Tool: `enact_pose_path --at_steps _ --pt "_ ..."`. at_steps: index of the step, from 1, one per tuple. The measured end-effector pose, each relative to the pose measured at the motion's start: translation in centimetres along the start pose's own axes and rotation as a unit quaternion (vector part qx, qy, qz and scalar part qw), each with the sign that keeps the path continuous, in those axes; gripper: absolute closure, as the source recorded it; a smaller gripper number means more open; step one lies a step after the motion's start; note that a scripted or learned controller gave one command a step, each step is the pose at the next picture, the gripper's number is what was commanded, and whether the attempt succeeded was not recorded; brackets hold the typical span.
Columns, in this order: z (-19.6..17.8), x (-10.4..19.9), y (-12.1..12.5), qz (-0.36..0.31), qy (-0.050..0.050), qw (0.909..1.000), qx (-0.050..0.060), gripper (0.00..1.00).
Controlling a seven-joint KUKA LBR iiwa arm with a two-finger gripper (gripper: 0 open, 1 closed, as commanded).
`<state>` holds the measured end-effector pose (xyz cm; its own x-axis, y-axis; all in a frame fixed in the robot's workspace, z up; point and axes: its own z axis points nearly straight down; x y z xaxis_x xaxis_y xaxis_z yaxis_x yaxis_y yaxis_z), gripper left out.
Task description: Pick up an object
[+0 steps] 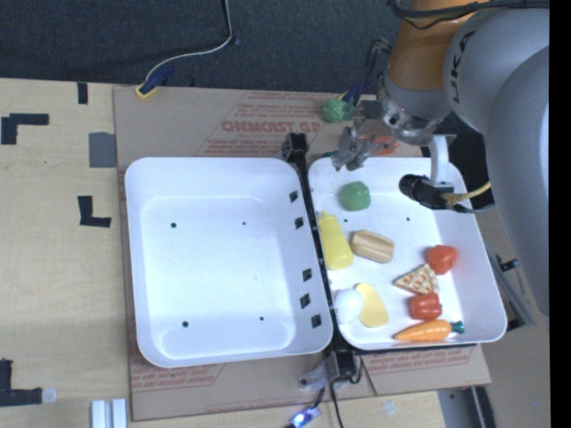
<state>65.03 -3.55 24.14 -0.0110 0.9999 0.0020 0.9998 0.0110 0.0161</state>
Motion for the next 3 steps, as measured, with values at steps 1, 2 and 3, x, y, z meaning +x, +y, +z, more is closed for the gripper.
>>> enact_pose_path --at_steps 1,2,3 --pt "-10.1 7.1 2.1 0.0 0.001 1.0 0.002 1.0" --pt "-21.5 13.9 1.8 0.0 0.001 1.0 0.001 1.0" --pt "-29.9 14.5 0.7 0.004 0.0 1.0 0.003 1.0"
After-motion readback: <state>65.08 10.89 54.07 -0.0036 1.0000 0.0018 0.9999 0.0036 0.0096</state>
